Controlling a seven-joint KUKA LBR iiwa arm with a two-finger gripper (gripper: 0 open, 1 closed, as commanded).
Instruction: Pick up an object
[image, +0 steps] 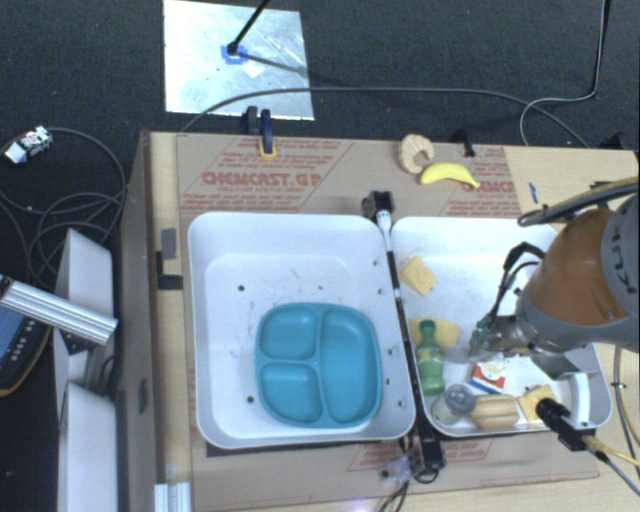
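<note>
Here the jaws (487, 340) hang low in the right bin (470, 235), their spread impossible to tell, just above the red-and-white packet (489, 378) crowded with the green bottle (430, 358) at the near wall, likely the target.

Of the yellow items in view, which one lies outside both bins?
The banana, on the board beyond the right bin; the yellow wedge lies inside that bin.

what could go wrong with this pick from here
The items in the right bin are bunched together: the green bottle, tan roll and red-and-white packet nearly touch, so the tool may nudge or catch a neighbour. They also lie near the bin's front wall, which could block its descent.
</note>
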